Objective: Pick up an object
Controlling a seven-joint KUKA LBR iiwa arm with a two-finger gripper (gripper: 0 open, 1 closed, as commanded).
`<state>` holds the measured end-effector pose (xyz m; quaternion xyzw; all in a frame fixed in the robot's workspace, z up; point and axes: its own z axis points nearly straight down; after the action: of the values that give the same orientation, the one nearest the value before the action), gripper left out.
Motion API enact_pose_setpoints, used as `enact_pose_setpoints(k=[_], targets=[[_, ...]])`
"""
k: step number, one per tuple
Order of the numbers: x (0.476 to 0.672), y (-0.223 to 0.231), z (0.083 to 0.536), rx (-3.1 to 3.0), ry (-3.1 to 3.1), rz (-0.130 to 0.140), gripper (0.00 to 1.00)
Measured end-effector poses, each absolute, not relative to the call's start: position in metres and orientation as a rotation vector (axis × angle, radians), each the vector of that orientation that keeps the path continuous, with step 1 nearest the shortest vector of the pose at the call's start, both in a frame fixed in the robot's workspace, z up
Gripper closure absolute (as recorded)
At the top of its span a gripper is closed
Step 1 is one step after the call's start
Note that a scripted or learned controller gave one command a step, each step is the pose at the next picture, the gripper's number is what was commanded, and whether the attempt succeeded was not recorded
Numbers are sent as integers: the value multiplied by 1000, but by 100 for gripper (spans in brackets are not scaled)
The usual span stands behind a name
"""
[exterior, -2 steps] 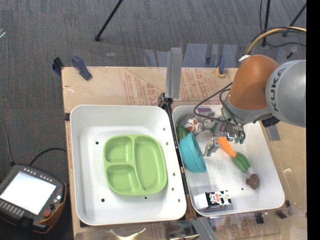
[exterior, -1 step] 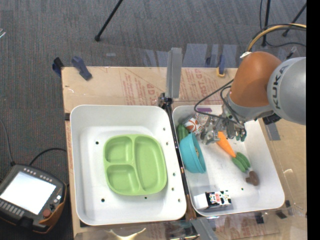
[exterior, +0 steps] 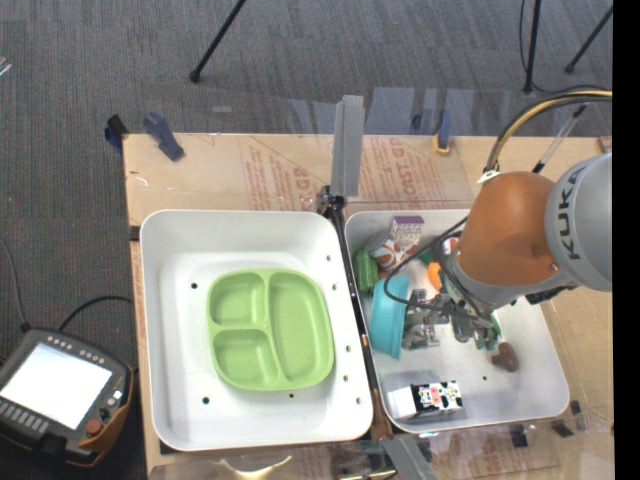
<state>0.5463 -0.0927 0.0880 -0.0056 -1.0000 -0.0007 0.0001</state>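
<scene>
My gripper [exterior: 445, 325] reaches down into the right bin [exterior: 545, 388], under the orange wrist band. It hangs just right of a teal bowl [exterior: 390, 313] that leans against the bin's left wall. Its fingers are buried among dark clutter, so their state is unclear. Around it lie a small white carton with purple print [exterior: 406, 230], a green item [exterior: 364, 268], an orange piece [exterior: 434, 271], a brown lump [exterior: 505, 358] and a black-and-white box [exterior: 432, 398] near the front wall.
The left bin [exterior: 170, 368] holds a light green divided plate [exterior: 270, 328] in its middle. A grey upright post [exterior: 348, 153] stands behind the seam between the bins. A tablet-like pendant [exterior: 55, 388] lies on the floor at the lower left.
</scene>
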Motion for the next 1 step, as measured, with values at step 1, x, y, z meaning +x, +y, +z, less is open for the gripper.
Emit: enact_pose_setpoints(k=[1], targets=[[608, -94, 88, -394, -3118, -1, 100]])
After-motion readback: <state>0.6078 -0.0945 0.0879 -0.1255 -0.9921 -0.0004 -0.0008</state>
